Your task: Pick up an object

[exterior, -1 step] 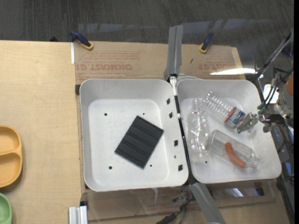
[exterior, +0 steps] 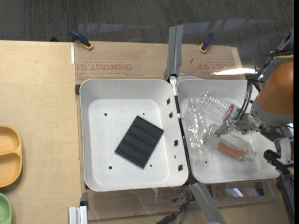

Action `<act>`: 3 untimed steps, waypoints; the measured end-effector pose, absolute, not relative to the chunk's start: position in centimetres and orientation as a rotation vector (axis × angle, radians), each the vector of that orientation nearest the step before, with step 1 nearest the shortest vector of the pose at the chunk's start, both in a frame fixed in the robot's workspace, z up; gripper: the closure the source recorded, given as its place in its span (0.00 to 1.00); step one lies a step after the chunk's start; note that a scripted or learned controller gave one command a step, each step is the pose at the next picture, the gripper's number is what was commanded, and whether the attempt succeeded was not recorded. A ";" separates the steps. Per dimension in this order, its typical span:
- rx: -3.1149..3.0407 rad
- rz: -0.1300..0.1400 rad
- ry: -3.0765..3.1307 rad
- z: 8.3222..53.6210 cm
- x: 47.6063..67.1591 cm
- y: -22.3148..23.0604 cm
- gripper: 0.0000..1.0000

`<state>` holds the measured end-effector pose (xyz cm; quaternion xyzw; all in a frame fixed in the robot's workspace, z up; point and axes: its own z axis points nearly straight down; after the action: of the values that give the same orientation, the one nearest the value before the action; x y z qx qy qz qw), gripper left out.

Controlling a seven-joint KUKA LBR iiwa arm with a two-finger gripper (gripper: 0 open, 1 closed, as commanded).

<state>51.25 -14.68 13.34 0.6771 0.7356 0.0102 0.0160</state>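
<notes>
A black ribbed rectangular pad [exterior: 139, 141] lies at a slant in the middle of the left bin [exterior: 93, 125]. The right bin [exterior: 261, 171] holds crumpled clear plastic [exterior: 195, 127], a clear ribbed bottle [exterior: 216, 104] and an orange-red piece inside a clear wrapper [exterior: 232, 150]. My gripper [exterior: 222, 129] is low over the right bin, reaching in from the right between the bottle and the orange-red piece. It hangs below the orange band [exterior: 280, 88] of the arm. Nothing visibly sits in its grasp.
A tan bench top [exterior: 37, 87] lies left of the bins, with an orange divided tray [exterior: 8, 155] and a green dish [exterior: 3, 209] at its left edge. Cardboard [exterior: 121, 62] with two clamps lies behind the bins. A grey divider [exterior: 175, 50] runs between them.
</notes>
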 end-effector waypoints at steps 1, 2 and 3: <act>2.005 0.063 2.331 12.1 50.2 -14.4 0.00; 2.099 -0.002 2.337 13.8 49.7 -13.6 0.00; 2.037 0.007 2.380 9.5 48.4 -14.4 0.00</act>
<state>48.39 -14.40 9.54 0.6503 0.7597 0.0024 0.0045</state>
